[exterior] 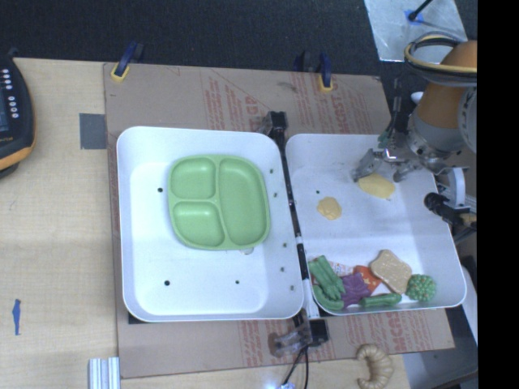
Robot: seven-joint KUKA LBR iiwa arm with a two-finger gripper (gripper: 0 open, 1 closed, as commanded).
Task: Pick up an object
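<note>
My gripper (383,167) hangs low over the far right part of the right bin (430,225), fingers spread open. A pale yellow food piece (377,186) lies on the bin floor just in front of the fingertips; nothing sits between them. A smaller tan piece (328,208) lies left of it. Along the bin's near edge is a pile: green vegetables (324,278), a purple piece (354,287), a toast slice (392,270) and a broccoli floret (420,287).
The left bin (142,250) holds a green divided plate (219,201). A tan curled toy (375,365) lies on the cardboard in front of the bins. A black and orange handset (12,112) rests at the far left. Blue clamps (324,70) grip the cardboard's far edge.
</note>
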